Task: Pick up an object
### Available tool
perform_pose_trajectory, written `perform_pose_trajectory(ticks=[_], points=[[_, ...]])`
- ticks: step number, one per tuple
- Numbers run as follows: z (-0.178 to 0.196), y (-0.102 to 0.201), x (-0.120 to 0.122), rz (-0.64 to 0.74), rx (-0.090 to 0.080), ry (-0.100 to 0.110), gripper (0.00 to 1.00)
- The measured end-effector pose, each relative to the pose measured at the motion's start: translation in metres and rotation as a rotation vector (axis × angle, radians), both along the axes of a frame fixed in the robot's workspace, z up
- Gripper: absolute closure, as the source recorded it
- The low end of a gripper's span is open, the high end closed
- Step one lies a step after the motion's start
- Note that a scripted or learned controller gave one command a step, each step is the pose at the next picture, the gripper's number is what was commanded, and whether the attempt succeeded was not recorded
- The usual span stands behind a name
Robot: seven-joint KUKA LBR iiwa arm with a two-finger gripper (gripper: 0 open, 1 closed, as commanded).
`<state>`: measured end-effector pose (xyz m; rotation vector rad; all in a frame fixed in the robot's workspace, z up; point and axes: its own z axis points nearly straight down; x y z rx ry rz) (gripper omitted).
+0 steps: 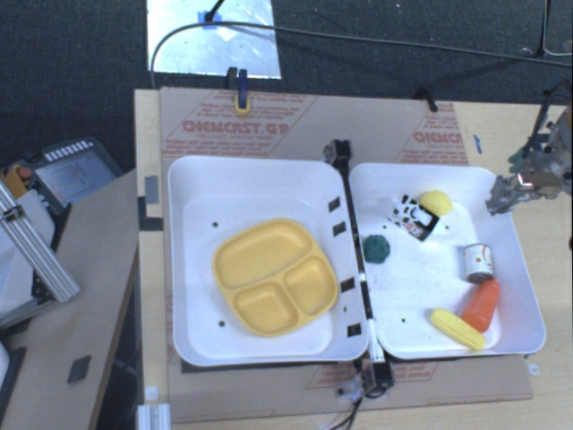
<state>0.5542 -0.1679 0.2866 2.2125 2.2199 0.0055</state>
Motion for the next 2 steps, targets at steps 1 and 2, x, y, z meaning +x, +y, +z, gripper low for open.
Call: perform_pose_trajectory(ticks=[1, 2], points=[[0.001, 0.057, -0.006, 0.006, 0.004, 0.006, 1.0], [-0.02, 0.108, -0.011, 0.006, 0.004, 0.007, 1.0]])
